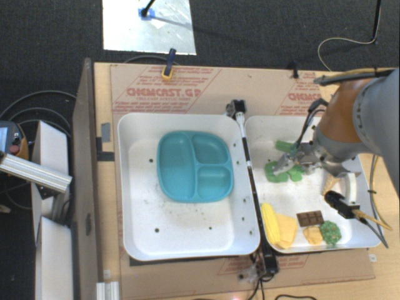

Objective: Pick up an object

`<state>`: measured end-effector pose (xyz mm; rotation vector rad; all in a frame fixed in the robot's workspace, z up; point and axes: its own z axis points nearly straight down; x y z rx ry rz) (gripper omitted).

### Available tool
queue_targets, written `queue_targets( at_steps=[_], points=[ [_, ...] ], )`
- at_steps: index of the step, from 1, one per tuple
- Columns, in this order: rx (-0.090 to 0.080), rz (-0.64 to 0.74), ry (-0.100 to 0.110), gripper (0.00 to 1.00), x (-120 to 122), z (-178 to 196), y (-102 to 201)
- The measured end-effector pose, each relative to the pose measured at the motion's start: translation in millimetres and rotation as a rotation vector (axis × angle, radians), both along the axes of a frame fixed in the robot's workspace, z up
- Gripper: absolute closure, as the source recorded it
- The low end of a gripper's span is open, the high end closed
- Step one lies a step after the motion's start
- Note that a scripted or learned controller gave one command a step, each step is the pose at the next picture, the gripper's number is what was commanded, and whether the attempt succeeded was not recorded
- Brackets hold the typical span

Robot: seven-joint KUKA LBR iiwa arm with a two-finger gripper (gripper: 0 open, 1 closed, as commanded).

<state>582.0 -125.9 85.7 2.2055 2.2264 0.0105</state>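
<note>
Green piece (274, 171) lies on the floor of the right bin (265, 133), toward the bin's left wall and about midway along it. Its outline is hard to read: it looks like a lumpy cluster, and its right part runs under the claw (287, 163), so its full extent cannot be made out.

Left to right:

1. Left bin (144, 230) holds a blue plate (194, 167) with three compartments, lying flat near the bin's middle and fully visible.
2. In the right bin, the green piece sits just below and to the left of the claw tip. It looks to be touching or very nearly touching the tip, but contact cannot be confirmed.
3. A second green piece (285, 145) lies just above the claw, apart from the first.
4. The claw is low over the bin floor between the two green pieces. Whether it is spread or pressed together cannot be told at this angle and size, and nothing can be confirmed as held.
5. The arm (350, 117) enters from the right, is cut off by the edge of the view, and hides part of the bin's far right corner.
6. Along the near edge of the right bin, well apart from the claw, are a corn cob (269, 217), a yellow slab (286, 231) touching it, a brown bar (310, 218), an orange chunk (311, 235) and a green sprig (330, 232). The last two are too small to identify further.
</note>
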Motion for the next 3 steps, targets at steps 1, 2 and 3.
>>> queue_targets(
  at_steps=[1,2,3],
  points=[
    [0.0,-0.001,0.002,1.0,-2.1,11.2,-2.4],
    [0.002,0.002,-0.006,1.0,3.9,141.9,56.8],
    [0.0,-0.004,0.009,1.0,38.4,96.5,64.1]
  ],
)
